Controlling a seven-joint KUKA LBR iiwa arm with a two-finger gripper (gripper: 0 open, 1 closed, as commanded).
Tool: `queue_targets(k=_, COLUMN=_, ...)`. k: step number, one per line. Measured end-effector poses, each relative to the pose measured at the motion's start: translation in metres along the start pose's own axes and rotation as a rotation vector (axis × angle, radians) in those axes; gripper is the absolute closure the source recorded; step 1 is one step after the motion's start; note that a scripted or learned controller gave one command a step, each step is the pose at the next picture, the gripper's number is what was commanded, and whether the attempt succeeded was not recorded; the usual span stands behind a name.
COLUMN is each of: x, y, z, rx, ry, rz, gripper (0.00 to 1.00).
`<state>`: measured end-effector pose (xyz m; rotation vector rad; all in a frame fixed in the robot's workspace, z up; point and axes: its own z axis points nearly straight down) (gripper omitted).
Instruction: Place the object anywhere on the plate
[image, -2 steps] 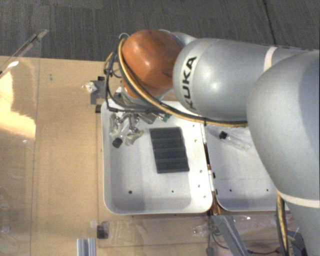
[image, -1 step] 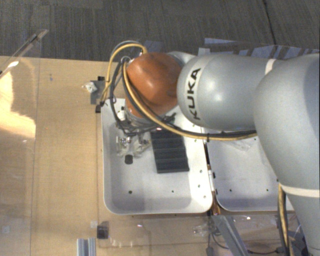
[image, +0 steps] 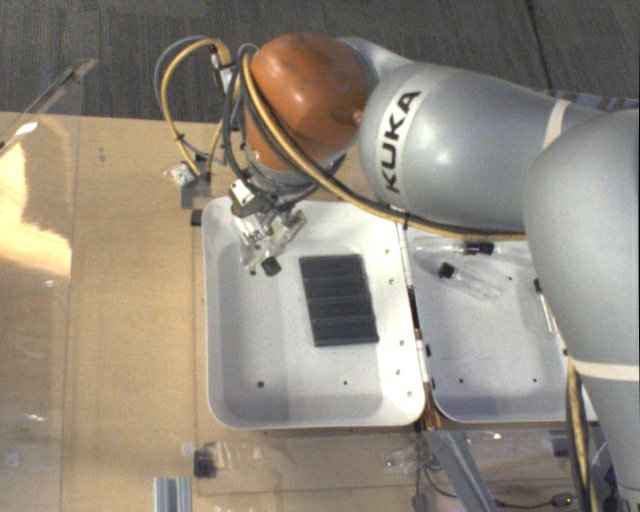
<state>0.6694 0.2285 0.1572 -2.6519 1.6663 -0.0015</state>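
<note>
Hand: hangs over the upper left corner of the left bin — I cannot tell whether it is open or closed, nor whether anything is in it.
Plate: a dark ribbed rectangle, flat on the left bin's floor, just right of and below the hand.
Object: likely the clear tube-like item with dark ends in the right bin, well apart from the plate.
Stage: judged unfinished — the plate's surface looks bare.
Bench: carries both bins side by side.
</note>
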Motion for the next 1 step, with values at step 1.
queue_targets(k=1, x=-0.0250, y=0.0375, z=0.0671, rx=0.000, ry=0.003, rz=-0.584, gripper=1.00)
